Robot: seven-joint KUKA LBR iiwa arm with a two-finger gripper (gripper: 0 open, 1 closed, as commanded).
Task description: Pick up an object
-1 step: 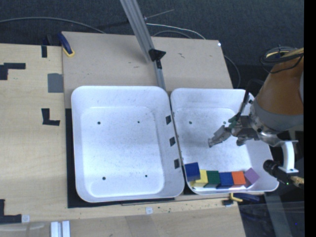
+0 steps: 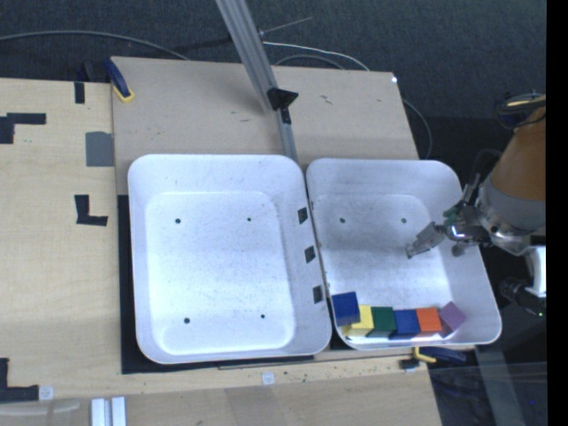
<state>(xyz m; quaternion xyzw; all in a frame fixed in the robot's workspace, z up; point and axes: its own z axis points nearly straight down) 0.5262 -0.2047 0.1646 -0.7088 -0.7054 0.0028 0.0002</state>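
Hovering over the right side of the right bin (image 2: 373,180), gripper (image 2: 424,240) angled down and leftward, clear of the blocks; impossible to tell at this size whether spread wide or closed, and nothing seen between the tips. Targets lined up along the near wall of that bin: blue block (image 2: 344,306) at the left end, yellow block (image 2: 360,323) just beside it, then green block (image 2: 382,319), a second blue block (image 2: 406,322), orange block (image 2: 429,319) and purple block (image 2: 452,314) at the right end, all touching or nearly so.

Best handled, probably, by travelling toward the near wall, centring over an end block, coming down straight and closing across free faces. Risk of wedging against neighbours or the sloping wall if aimed mid-row.

Blocks small, cubic, matte, likely rigid. Bins shallow, white, smooth plastic with rounded corners, faintly speckled. Left bin (image 2: 213,171) alongside. Counter (image 2: 53,176) pale wood with dark tape marks.
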